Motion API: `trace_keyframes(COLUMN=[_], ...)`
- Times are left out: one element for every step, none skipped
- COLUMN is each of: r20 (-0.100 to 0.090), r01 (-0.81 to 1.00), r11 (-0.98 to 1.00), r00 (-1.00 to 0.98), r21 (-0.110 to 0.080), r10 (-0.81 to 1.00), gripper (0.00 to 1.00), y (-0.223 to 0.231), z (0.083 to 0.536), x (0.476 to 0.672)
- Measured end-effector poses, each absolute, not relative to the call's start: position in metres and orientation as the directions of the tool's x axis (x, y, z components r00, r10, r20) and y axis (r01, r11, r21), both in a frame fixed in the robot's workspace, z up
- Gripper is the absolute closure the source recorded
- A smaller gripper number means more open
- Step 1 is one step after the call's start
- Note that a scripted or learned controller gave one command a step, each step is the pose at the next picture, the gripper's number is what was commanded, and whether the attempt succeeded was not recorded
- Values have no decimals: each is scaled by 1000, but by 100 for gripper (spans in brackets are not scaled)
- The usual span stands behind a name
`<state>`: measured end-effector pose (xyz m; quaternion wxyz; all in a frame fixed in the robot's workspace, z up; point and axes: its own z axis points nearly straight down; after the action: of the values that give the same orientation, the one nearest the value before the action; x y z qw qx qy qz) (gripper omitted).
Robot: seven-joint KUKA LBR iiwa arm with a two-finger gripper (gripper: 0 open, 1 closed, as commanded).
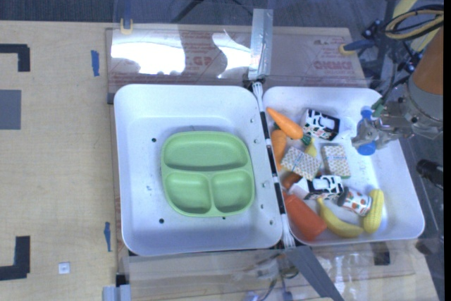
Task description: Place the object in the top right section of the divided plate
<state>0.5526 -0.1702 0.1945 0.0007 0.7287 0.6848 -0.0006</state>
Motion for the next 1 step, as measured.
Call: trace_keyframes(r20=[-2], r01=[988], r11=[157], r00=[-157], r21=[4], r10=[988], gripper=[100], y=[-115], z=[222], x=[606])
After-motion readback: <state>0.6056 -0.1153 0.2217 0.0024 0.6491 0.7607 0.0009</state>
